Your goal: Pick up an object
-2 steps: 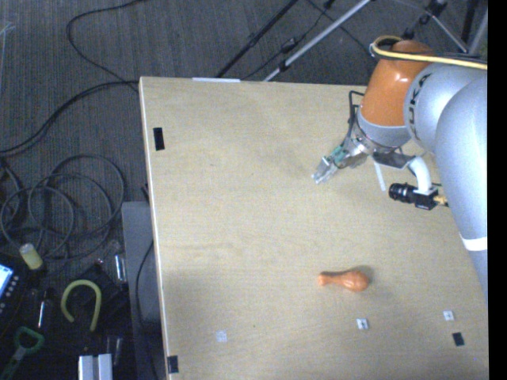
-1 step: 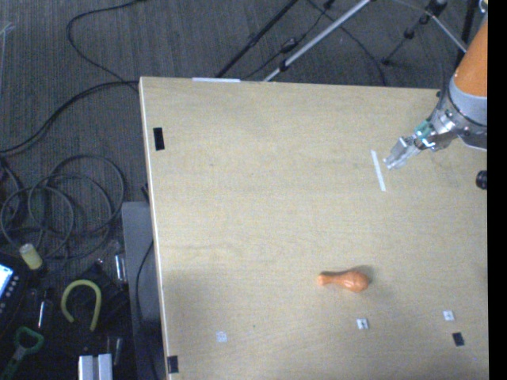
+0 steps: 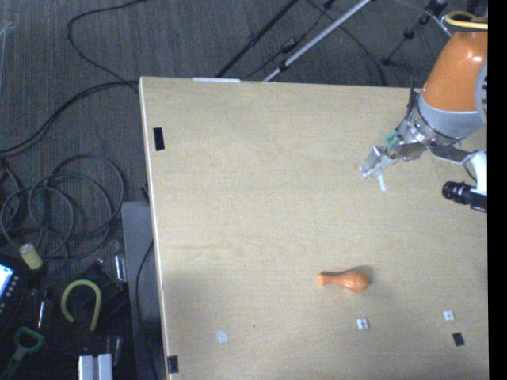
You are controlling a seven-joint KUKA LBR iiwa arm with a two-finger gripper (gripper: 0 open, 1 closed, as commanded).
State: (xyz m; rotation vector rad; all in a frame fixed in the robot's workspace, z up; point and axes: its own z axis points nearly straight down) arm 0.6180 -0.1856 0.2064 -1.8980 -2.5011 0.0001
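**A:** Up at the right side of the bench the gripper hangs over bare wood, nothing under it. Obj to pick looks like the orange pear-shaped thing, lying on its side lower down, well apart from the gripper & a bit to its left in the view

**B:** What goes wrong from here, in yr opinion?

**A:** Main risk imo: arm drops straight down where it is & closes on nothing, since the thing isn't below it. It has to travel toward the near edge first. 2nd risk: the thing is rounded w/ a thin neck on the left end. If a finger lands on the fat end off-centre it'll prob roll or squirt out sideways. Grabbing across the neck might slip too, it tapers

**B:** Anything else nearby to snag on?

**A:** Few small marks on the wood near the bottom right, a pale square tag just below the thing, another further right. Flat, so prob no trouble. Cables & a green hook shape lie on the floor to the left, off the bench, not a factor

**B:** Gripper state?

**A:** Can't tell whether it's spread or closed, tip is small & blurry, just pale metal bits w/ a teal spot. Nothing visible held in it, and it touches nothing that I can see; looks to be hovering above the surface
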